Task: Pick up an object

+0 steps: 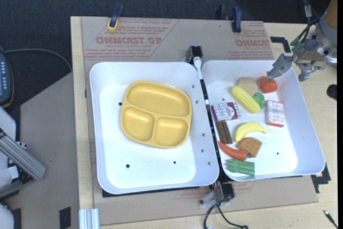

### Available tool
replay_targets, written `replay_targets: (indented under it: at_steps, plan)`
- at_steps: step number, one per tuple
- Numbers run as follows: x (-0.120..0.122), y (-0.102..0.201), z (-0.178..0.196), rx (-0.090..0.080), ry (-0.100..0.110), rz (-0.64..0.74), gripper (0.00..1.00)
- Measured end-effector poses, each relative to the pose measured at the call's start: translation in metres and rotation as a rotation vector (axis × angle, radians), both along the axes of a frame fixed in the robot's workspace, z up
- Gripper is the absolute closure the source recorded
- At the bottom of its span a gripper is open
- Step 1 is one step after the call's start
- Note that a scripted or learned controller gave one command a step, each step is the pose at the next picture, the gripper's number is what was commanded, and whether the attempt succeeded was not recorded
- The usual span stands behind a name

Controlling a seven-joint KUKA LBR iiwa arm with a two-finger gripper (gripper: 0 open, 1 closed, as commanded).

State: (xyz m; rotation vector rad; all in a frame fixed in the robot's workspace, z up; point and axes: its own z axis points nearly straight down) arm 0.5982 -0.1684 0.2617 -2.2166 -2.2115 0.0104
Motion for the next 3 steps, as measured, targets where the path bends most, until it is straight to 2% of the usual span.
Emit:
replay_targets:
  at_steps: [1, 2, 3]
  plan:
    - [0.002, 0.000, 0.006, -0.002, -0.012, 0.002, 0.00]
    - [0.007, -0.004, -0.040, -0.002, -0.006, 0.002, 0.00]
    - [0.009, -0.006, -0.104, -0.001, -0.004, 0.002, 0.00]
